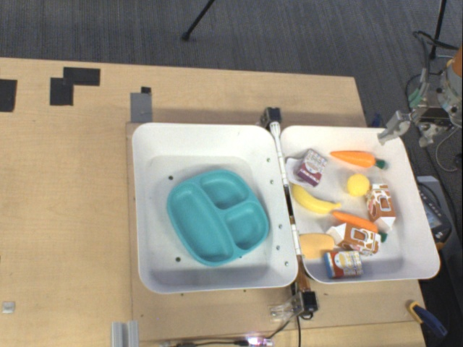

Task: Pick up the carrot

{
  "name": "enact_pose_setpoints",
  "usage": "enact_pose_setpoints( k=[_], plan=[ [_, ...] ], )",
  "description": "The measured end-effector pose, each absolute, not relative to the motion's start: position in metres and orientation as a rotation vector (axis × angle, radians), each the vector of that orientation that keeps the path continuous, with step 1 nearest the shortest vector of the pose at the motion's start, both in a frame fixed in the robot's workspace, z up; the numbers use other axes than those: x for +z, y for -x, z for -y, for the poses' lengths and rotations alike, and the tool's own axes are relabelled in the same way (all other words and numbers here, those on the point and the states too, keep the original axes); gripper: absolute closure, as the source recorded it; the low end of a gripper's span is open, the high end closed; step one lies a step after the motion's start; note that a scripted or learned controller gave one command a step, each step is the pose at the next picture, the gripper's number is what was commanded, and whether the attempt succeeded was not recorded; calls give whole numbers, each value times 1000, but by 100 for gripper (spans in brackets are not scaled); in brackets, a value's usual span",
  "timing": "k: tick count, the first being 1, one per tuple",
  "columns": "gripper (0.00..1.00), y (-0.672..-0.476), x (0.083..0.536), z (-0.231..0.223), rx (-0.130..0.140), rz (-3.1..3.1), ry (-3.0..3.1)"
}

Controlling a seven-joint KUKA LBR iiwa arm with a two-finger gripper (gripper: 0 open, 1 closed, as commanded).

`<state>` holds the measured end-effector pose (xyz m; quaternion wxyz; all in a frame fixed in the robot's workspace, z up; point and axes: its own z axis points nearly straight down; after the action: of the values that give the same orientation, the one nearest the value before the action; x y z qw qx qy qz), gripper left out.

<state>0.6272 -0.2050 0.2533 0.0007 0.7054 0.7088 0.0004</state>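
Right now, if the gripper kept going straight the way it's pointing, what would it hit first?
The gripper sits at the right bin's far right corner, pointing left and slightly down in the picture. Going straight on, it would probably meet the carrot first, at its green-tipped end; its height above the bin is unclear.

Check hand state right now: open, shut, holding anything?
Hand: at the right white bin's far right corner, above the rim; open or shut cannot be told. Nothing visibly held; the orange carrot lies in the bin.

A robotics lab: two white bins clamped to a plywood bench, grey carpet behind it, a tripod leg and cables beside it.
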Motion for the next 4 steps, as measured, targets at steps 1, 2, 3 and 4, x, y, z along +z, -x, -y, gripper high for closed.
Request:
enact_pose_setpoints(
  k=[1,2,3,4],
  plan=[
    [0,-628,98,203,6,-2129,-2312],
    [0,-654,82,185,-23,-1630,-2704],
    [100,-657,94,185,-7,-1631,-2687],
    [0,-651,90,188,-40,-1637,-2701]
  ],
)
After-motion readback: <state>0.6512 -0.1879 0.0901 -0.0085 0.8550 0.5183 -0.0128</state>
